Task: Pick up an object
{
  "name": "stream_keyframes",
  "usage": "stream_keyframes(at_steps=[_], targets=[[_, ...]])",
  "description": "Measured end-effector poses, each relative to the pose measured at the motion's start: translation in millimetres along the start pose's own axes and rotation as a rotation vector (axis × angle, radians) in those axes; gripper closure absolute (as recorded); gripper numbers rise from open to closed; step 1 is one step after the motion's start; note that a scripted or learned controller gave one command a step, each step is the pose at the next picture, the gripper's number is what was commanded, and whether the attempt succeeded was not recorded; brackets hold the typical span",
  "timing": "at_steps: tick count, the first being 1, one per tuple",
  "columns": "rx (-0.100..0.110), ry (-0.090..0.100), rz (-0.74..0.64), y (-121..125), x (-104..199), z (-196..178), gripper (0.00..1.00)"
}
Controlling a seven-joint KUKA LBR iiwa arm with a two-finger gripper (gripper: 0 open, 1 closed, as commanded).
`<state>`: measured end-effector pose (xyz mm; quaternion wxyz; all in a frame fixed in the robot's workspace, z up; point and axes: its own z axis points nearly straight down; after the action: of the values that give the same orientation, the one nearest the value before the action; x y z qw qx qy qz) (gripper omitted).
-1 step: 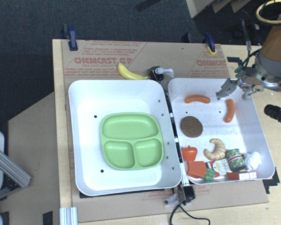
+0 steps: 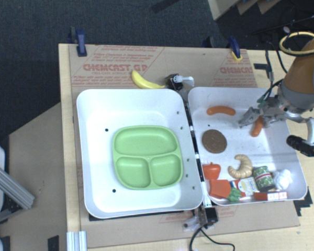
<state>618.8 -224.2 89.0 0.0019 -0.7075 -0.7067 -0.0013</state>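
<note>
The gripper (image 2: 256, 120) hangs over the upper right part of the right bin (image 2: 227, 95), its grey fingers spread to either side of a small orange carrot (image 2: 257, 127), which stands tilted between them. The fingers bracket the carrot closely, but whether they press on it cannot be told from this slant. The arm (image 2: 302, 77), with its orange band, comes in over the bin's right rim, so that edge is crowded.

To the left of the carrot a sausage (image 2: 221, 110) lies near the bin's far wall, with bare white floor between the two. Below it sits a round brown patty (image 2: 214, 140), apart from both. The middle of the bin, between patty and carrot, is open floor.

The near end of the right bin is packed: a croissant (image 2: 242, 166), a red pepper (image 2: 211, 170), an orange block (image 2: 219, 187), a green-labelled can (image 2: 262, 178) and a clear crumpled wrapper (image 2: 283, 179) lie touching or just beside one another along the near wall.

The left bin (image 2: 94, 156) holds a green divided plate (image 2: 146, 157) in its centre, with a wide margin of white floor all round it.

On the cardboard sheet (image 2: 115, 61) beyond the bins, a banana (image 2: 145, 82) lies just past the left bin's far rim, near a small black and white object (image 2: 178, 80).
</note>
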Motion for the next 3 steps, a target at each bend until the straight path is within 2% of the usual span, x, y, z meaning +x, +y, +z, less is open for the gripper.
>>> stream_keyframes(at_steps=[1,2,3], targets=[[-0.001,-0.002,-0.004,0,2,-13,1.00],[-0.007,-0.006,-0.006,30,61,-66,1.00],[-0.006,-0.005,-0.006,41,138,-116,1.00]])
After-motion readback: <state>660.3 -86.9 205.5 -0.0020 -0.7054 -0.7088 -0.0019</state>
